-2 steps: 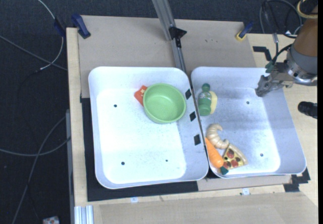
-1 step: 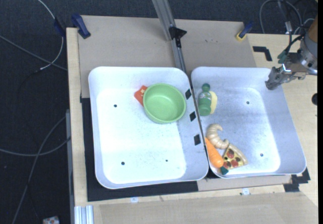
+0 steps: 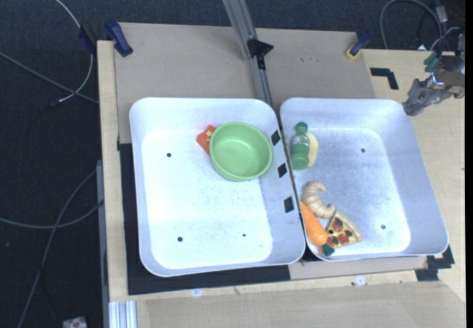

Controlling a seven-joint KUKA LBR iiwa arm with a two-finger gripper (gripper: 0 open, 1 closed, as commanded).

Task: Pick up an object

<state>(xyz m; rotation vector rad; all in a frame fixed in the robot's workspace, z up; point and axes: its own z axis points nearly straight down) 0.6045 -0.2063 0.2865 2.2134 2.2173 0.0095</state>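
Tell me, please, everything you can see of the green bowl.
The green bowl is round, pale green, plastic-looking, and stands upright with nothing visible inside. It sits in the left bin, near its upper right, close to the divide between the bins. An orange-red object pokes out from its left rim, touching or tucked beneath.

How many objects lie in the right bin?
5: a green bottle with a yellow piece beside it by the left wall, then a croissant, carrot and pizza slice in the near-left corner.
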